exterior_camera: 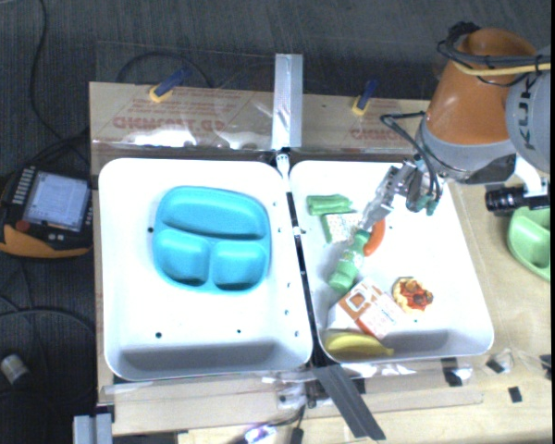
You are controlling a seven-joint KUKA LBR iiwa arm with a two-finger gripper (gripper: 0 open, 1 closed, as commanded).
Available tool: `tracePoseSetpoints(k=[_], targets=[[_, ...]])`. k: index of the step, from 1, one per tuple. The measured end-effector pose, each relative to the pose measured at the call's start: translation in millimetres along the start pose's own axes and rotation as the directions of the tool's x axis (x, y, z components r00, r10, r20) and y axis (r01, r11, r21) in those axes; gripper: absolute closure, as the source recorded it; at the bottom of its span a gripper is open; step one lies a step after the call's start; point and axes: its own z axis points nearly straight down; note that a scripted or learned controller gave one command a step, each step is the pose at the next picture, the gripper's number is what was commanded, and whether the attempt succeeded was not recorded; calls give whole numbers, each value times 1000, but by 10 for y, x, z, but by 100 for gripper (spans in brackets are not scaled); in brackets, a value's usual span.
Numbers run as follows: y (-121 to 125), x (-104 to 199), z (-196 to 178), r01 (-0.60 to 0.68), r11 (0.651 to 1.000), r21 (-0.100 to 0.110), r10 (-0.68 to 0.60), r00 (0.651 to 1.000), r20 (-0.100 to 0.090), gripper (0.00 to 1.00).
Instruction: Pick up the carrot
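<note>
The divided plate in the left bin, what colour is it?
Light blue plate, seen plainly in the camera view.

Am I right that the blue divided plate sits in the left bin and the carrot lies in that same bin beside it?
Not quite. The camera view shows the blue divided plate in the left bin, but the carrot lies in the right bin, beside the green bottle.

Two white bins side by side. Left bin (129, 331) holds a blue divided tray (211, 237). Right bin (462, 285): gripper (377, 213) low at upper centre, touching the orange carrot (376, 237). Green bottle (347, 265) just left of carrot. Banana (356, 345) at bottom edge. Carton (370, 311) above it.
</note>
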Motion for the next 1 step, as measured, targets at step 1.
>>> tracePoseSetpoints(k=[1], targets=[[0,0,1,0,1000,0,0,1000,0,0]])
